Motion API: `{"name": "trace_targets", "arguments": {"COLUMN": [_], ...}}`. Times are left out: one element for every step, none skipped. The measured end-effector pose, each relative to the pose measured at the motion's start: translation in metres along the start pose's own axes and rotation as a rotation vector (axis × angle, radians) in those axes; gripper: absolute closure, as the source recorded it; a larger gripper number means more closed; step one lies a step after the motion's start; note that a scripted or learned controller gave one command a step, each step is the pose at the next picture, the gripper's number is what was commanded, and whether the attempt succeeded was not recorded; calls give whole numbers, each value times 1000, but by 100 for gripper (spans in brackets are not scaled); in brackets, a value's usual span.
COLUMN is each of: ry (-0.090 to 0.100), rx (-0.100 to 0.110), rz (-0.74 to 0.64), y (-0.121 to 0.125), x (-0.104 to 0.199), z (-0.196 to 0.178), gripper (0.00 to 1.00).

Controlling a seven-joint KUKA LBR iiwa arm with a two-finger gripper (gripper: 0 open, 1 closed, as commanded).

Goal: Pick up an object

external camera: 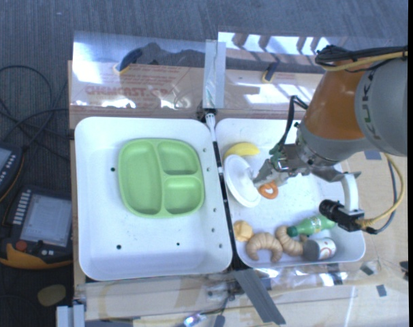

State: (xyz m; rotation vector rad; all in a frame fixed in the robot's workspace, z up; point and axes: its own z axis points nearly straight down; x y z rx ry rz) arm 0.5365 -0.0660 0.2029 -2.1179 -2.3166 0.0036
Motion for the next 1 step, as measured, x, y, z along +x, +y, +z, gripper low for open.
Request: {"name": "trace_targets", "arguments": {"ry": [-2], "rx": [0], "rz": [-279], "y": [-6], "x": [39], "z": [-18], "gripper": [100]}}
